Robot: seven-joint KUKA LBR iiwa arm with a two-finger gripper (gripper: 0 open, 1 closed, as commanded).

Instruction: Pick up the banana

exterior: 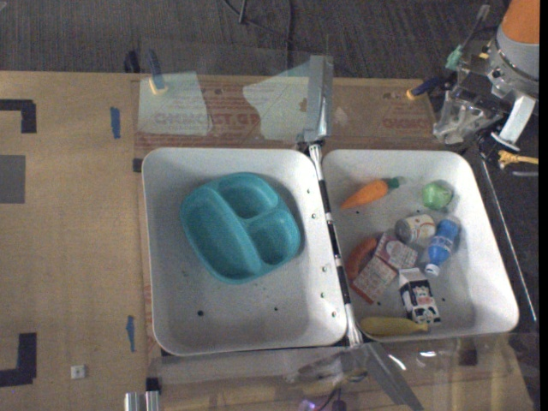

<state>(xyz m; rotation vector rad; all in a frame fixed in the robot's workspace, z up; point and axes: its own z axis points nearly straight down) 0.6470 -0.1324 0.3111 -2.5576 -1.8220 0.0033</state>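
The yellow banana (391, 325) lies flat along the near edge of the right bin (488, 229), just below a small milk carton (418, 298). My gripper (458, 127) hangs at the upper right, above the far right corner of that bin, well away from the banana. The arm's orange band (524, 11) is at the top right corner of the view.
The right bin also holds a carrot (368, 193), a green item (437, 195), a can (414, 229), a blue bottle (440, 245), a red item (360, 255) and a packet (383, 269). A teal divided plate (241, 224) sits in the left bin (171, 306).
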